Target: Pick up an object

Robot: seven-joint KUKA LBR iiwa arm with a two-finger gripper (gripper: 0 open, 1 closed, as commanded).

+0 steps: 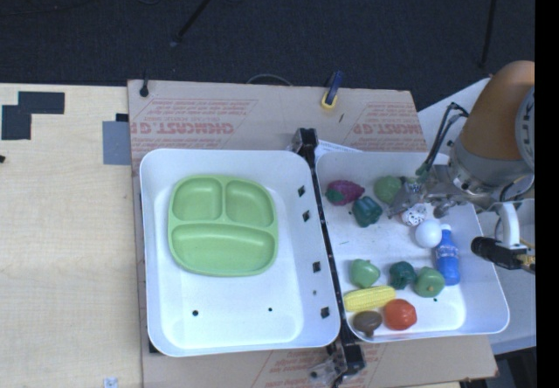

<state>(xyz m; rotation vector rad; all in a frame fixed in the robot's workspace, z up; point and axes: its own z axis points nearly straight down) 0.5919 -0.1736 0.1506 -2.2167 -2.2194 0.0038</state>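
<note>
Tomato [400, 314]: right bin [489, 312], 6 o'clock edge, beside corn [369, 297].
My gripper [417, 203]: low over the bin's 12 o'clock part, near a die [413, 218] and white ball [427, 234].
My fingers: blurred; I cannot tell their gap or any hold.
Green tray [223, 225]: left bin [227, 325].

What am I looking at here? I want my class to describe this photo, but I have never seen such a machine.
A single camera looks down at a slant on a bench with two shallow white bins. The grey and orange shape at the right is a robot arm; its end effector hangs low over the right bin, among small toy foods: yellow corn, a red tomato, green peppers, a white ball, a blue bottle. I cannot tell if it holds anything. The left bin contains a green divided plate.
</note>
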